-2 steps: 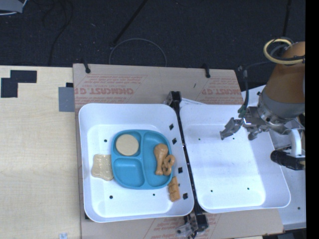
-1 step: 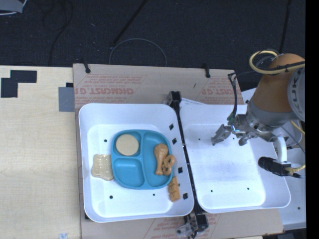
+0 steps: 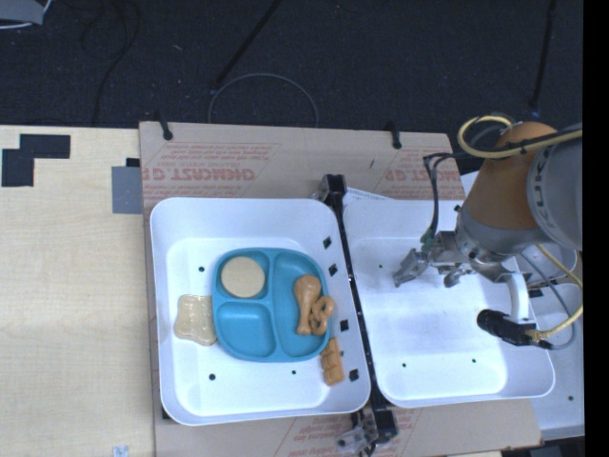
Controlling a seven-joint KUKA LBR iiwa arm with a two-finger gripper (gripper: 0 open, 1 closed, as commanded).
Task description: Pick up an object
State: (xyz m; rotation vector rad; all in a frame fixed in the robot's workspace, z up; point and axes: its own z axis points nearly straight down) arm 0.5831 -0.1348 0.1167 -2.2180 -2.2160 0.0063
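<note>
Currently the splayed, unladen tool [image 3: 425,267] hangs far from the tan pretzel [image 3: 311,304].

A dark carpet floor [image 3: 285,36] fills the top part, with thin black cables [image 3: 262,89] lying on it. Below it is a light wooden bench top [image 3: 67,303], and a brown cardboard sheet [image 3: 247,160] with red print lies on it.
</note>
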